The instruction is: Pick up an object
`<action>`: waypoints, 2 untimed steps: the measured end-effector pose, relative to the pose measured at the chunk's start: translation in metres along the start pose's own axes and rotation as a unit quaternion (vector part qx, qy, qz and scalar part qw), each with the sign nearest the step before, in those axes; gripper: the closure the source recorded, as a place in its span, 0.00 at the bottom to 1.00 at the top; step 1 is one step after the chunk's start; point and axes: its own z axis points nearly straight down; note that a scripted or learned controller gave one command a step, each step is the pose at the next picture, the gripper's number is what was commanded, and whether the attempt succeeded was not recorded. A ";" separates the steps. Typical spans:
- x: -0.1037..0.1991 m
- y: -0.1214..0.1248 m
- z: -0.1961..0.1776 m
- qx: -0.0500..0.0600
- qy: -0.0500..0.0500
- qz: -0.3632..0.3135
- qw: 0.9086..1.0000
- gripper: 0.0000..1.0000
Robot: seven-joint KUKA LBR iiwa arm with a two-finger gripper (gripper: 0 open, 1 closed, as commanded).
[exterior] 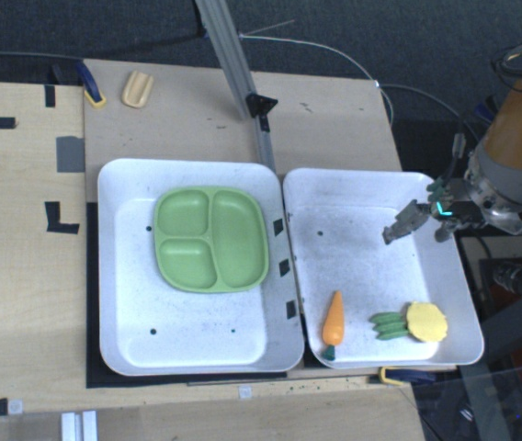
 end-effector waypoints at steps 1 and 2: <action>0.002 -0.003 0.044 0.002 0.000 0.001 1.000 0.00; -0.001 -0.005 0.107 0.004 0.000 0.001 1.000 0.00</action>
